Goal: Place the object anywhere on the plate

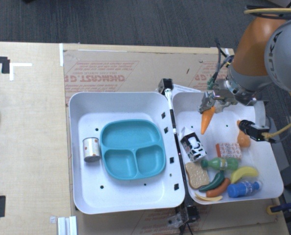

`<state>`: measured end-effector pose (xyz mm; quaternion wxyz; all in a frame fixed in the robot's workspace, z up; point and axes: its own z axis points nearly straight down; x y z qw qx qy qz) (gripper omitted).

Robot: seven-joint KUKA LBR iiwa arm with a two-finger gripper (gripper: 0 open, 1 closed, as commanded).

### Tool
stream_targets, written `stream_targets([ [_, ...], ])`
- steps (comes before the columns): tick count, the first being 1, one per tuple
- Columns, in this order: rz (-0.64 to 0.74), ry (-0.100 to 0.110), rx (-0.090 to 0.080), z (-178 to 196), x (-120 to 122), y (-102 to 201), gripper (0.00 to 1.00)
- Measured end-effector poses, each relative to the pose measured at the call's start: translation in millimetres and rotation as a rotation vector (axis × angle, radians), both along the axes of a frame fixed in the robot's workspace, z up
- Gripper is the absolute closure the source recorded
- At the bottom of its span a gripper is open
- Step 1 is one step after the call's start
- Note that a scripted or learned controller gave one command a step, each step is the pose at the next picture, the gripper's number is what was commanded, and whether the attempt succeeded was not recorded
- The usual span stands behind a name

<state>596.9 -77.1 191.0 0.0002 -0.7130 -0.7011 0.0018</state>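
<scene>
The claw [211, 104] is closed on the top of a toy carrot [206, 121] that hangs below it over the right bin [267, 146], so the carry step seems underway, calling next for travel leftward to the teal plate [132, 148].

Dark grey carpet [135, 11] is seen beyond the bench. The pale wooden benchtop [25, 131] is partly covered by a printed cardboard sheet [135, 70].
</scene>
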Motion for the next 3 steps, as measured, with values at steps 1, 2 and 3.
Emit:
stream_targets([
  [1,-0.280,0.000,0.000,19.3,-20.3,64.6,1.00],
  [2,-0.210,-0.001,0.000,34.0,-22.7,143.0,1.00],
  [3,-0.210,-0.001,-0.001,34.1,-22.7,142.7,0.00],
])
